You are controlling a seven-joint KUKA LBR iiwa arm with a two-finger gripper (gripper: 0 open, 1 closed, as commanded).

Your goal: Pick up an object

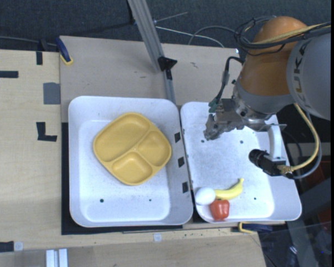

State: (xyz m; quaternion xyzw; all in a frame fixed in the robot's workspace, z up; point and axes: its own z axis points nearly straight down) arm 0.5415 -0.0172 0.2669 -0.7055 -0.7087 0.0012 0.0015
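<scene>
1. We see two bins side by side on the table (116, 65): the left bin (80, 149) and the right bin (283, 202), their inner walls touching.
2. In the left bin a divided plate (132, 148) lies near the middle.
3. In the right bin's near left corner three things cluster: an egg (205, 196), a banana (231, 189) just right of it, and a pepper (220, 208) in front, touching both.
4. The tool (212, 131) hangs over the right bin's far left part, well apart from that cluster.

Arm in from right, wrist bent down, tool (211, 131) low.
</scene>
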